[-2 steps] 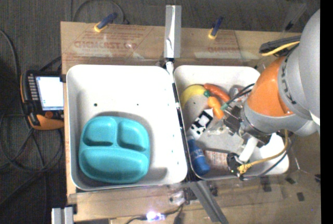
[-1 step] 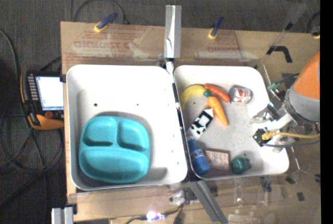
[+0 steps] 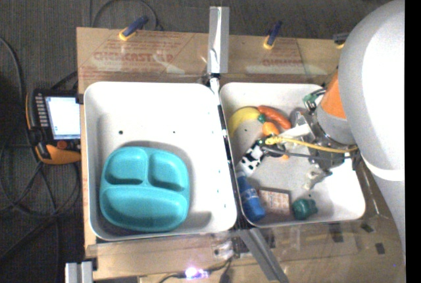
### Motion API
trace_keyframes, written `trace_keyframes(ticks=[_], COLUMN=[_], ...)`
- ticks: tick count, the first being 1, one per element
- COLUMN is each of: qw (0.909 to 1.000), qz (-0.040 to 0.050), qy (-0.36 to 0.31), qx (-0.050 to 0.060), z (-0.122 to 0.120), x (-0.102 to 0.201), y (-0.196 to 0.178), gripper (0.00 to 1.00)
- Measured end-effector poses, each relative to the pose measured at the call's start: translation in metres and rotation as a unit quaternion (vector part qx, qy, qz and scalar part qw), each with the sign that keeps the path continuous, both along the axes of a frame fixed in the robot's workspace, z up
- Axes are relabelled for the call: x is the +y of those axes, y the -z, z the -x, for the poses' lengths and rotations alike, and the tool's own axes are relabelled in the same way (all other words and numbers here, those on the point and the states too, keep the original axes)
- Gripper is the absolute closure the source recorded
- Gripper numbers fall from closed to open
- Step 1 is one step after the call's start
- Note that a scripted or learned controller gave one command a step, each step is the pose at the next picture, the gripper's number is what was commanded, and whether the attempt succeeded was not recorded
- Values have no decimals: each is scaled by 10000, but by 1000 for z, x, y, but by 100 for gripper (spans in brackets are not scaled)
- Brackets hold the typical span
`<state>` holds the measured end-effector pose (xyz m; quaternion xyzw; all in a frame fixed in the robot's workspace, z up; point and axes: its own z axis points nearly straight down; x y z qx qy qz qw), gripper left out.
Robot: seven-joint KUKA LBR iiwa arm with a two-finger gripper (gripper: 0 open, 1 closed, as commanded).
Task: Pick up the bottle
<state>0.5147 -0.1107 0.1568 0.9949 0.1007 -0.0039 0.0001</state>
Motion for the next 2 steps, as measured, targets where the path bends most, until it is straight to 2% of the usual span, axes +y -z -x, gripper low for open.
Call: trace_keyframes(ticks=[1,2], qw=[9997,9973], qz=[5,-11], qy=[-234,-736], qx=[-56,-8], z=[30,32], x=[-14,68], y=[18,-26], gripper=[0,0])
